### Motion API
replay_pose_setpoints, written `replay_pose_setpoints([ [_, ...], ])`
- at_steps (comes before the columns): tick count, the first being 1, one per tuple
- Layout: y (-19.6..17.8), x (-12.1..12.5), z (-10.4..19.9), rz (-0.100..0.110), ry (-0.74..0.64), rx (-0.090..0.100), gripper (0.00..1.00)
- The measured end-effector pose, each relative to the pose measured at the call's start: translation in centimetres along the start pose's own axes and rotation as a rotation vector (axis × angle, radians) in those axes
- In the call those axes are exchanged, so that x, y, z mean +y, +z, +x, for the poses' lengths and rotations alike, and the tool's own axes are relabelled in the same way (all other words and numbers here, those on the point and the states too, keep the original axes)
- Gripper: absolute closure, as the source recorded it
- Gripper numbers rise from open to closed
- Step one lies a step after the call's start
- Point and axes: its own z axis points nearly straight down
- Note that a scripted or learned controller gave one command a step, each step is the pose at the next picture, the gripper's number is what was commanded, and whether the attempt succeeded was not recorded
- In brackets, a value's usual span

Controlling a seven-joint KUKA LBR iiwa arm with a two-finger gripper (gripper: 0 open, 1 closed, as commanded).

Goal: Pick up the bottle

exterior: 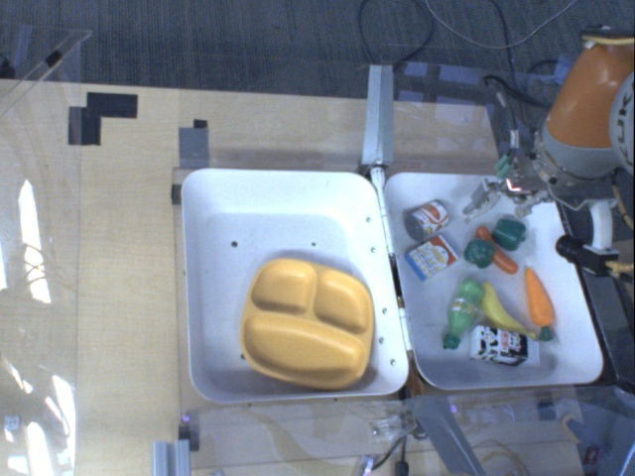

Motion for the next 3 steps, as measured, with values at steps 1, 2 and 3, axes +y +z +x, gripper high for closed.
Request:
replay_pose_setpoints([
  [1, 9.0, -6.7, -4.0, -0.002, 0.033, 0.002, 0.00],
  [2, 9.0, -4.7, 3.8, -0.004, 0.144, 0.002, 0.00],
  [3, 9.0, -4.7, 3.8, -0.004, 0.144, 0.002, 0.00],
])
